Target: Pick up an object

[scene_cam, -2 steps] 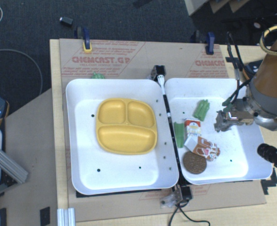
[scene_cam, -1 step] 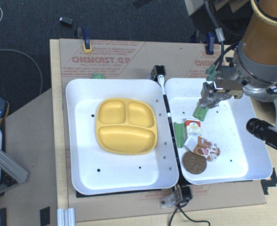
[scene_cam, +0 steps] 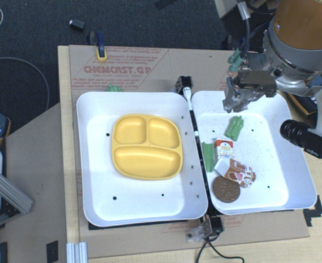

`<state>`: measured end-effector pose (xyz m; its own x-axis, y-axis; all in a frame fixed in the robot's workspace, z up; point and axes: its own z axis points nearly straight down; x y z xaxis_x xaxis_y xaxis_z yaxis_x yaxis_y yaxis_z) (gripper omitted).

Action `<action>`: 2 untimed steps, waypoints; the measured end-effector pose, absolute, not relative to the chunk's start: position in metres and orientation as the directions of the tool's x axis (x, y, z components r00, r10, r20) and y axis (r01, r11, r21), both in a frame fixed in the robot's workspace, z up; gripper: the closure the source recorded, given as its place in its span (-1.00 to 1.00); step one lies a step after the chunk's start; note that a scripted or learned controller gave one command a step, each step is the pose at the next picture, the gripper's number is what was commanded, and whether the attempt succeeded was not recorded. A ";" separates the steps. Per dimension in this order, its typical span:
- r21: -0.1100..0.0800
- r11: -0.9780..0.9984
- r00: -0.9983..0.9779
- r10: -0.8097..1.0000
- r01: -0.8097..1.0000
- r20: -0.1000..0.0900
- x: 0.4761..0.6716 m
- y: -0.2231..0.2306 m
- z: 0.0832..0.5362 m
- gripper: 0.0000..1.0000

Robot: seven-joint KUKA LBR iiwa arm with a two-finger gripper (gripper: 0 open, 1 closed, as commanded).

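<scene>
Largest pickable: yellow divided plate (scene_cam: 147, 147), three compartments, rounded corners, flat in the middle of the left bin (scene_cam: 95, 119). It's alone there.

Everything else is in the right bin (scene_cam: 279, 152), clustered on its left half:
- crumpled brown-and-white wrapper (scene_cam: 240, 173), near the front
- round dark-brown disc (scene_cam: 225, 189), cookie-like, touching the wrapper's lower left edge
- red-and-white packet (scene_cam: 224, 147), just above the wrapper and touching or overlapping it, can't tell which
- long green stick (scene_cam: 208, 156), lying along the bin's left wall, just beside the packet
- short green chunk (scene_cam: 234, 128), ribbed, tilted, apart from the rest

Gripper (scene_cam: 235, 105) hangs over the upper-left part of the right bin, directly above the green chunk in view; contact not readable from this slant. Released or clenched: can't tell. It hangs off the grey arm (scene_cam: 298, 56), which carries an orange band (scene_cam: 306, 15) and comes in from the right.

Surroundings:
- dark blue-grey carpet (scene_cam: 29, 15) all around
- brown board (scene_cam: 122, 67) under both bins, red "CHEMCAST" print along its far edge
- both bins white and shallow, side by side, a few black specks on their floors
- black strip (scene_cam: 192, 119) runs along the seam between them
- aluminium profile (scene_cam: 7, 190) at lower left
- thin white cable (scene_cam: 38, 70) looping on the carpet
- blue-and-yellow clamp (scene_cam: 100, 45) on the board's far edge
- small black part (scene_cam: 76, 23) on the carpet behind it
</scene>
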<state>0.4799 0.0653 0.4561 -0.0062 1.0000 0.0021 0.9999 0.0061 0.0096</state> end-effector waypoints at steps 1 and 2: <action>-0.011 -0.005 0.005 1.000 1.000 -0.002 0.478 0.022 0.336 1.00; 0.005 0.004 -0.004 1.000 1.000 0.001 0.480 0.064 0.383 1.00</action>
<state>0.4797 0.0641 0.3827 -0.0044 1.0000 0.0014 1.0000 0.0044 0.0052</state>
